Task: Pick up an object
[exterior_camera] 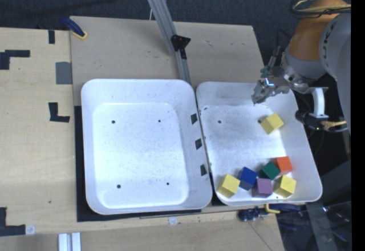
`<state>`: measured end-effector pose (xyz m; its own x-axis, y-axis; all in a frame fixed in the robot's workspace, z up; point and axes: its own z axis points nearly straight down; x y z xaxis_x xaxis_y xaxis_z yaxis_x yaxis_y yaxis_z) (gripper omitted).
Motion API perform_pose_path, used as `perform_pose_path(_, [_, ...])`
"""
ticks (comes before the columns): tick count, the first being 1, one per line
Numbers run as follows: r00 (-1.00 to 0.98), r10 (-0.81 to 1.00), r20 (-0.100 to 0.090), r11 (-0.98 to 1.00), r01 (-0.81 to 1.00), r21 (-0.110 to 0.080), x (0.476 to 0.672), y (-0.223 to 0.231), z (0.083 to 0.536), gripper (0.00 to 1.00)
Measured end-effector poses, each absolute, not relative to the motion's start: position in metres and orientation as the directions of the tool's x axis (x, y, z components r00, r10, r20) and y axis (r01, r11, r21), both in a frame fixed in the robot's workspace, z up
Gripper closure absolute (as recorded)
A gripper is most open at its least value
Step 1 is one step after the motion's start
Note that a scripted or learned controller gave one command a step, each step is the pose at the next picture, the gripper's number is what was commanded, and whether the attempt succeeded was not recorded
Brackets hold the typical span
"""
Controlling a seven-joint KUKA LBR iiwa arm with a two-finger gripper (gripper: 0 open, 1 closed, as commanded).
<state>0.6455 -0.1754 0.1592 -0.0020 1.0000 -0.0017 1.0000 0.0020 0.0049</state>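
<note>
My gripper point(261, 93) hangs over the far right part of the right bin point(228, 101), with nothing visible between its fingers. A yellow block point(272, 123) lies just below and to the right of it, apart from it. Near the bin's front edge sits a cluster: a yellow block point(229, 185), a blue block point(247, 177), a purple block point(263, 186), a green block point(270, 171), an orange block point(283, 164) and another yellow block point(287, 185).
The left bin point(137, 141) lies beside the right one. A slanted metal pole point(162, 10) rises behind the bins. The grey arm with its orange band point(313, 33) comes in from the right.
</note>
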Motion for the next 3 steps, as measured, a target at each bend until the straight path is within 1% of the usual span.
perform_pose_path(1, [-0.002, 1.000, -0.001, 0.002, 1.000, 0.004, 0.645, -0.178, 0.203, 1.00])
perform_pose_path(2, [-0.001, 1.000, -0.001, 0.001, 1.000, 0.003, 0.639, -0.181, 0.249, 1.00])
perform_pose_path(3, [-0.006, 1.000, 0.001, 0.006, 1.000, 0.001, 0.644, -0.134, 0.254, 1.00])
